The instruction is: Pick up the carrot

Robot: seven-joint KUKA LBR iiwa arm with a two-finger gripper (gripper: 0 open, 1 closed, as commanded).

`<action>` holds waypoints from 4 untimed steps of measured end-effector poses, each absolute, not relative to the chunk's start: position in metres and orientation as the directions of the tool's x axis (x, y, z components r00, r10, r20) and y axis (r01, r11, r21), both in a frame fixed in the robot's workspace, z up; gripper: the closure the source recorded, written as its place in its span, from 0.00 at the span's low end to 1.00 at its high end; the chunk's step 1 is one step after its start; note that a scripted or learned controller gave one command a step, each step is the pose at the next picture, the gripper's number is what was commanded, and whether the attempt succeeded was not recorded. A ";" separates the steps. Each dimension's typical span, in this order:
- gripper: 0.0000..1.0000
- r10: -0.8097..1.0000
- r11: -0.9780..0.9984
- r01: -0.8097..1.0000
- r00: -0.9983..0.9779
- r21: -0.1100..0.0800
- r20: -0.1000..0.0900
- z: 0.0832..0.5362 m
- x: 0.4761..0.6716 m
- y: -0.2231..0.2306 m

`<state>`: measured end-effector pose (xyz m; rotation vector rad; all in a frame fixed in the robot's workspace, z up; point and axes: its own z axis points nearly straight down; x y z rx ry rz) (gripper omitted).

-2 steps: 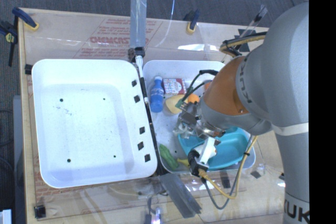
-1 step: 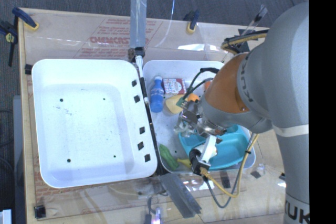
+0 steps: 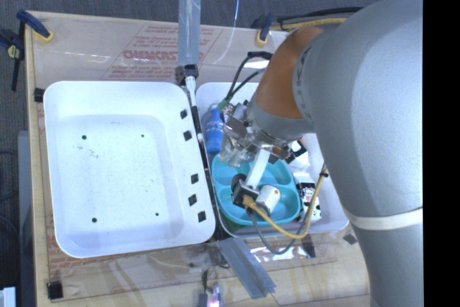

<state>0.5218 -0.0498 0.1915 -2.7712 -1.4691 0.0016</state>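
1. My claw [image 3: 231, 147] hangs low in the right bin [image 3: 215, 91], at the near rim of a teal bowl [image 3: 282, 201] and just beside a blue bottle-like thing [image 3: 214, 133]. I judge this to be the reach-and-grasp step, with no lift begun.
2. I cannot tell whether the claw is spread or pressed together, because my own wrist covers it from above.
3. The carrot is hidden from me. It probably lies in the right bin under my wrist, perhaps in the bowl.
4. The next move calls for a sure pinch on the carrot alone, then a straight rise clear of the bowl's rim and the blue thing.
5. My arm [image 3: 374, 118] covers much of the right bin. Small black-and-white things [image 3: 307, 192] beside the bowl are too cut off to name.
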 end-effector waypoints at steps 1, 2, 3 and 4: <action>1.00 0.941 -0.337 0.941 0.337 -0.001 0.001 0.267 0.512 -0.023; 1.00 0.947 -0.321 0.947 0.321 -0.006 -0.001 0.209 0.476 -0.026; 1.00 0.949 -0.315 0.949 0.315 -0.009 -0.001 0.218 0.477 -0.026; 1.00 0.951 -0.309 0.951 0.309 -0.012 -0.002 0.227 0.477 -0.026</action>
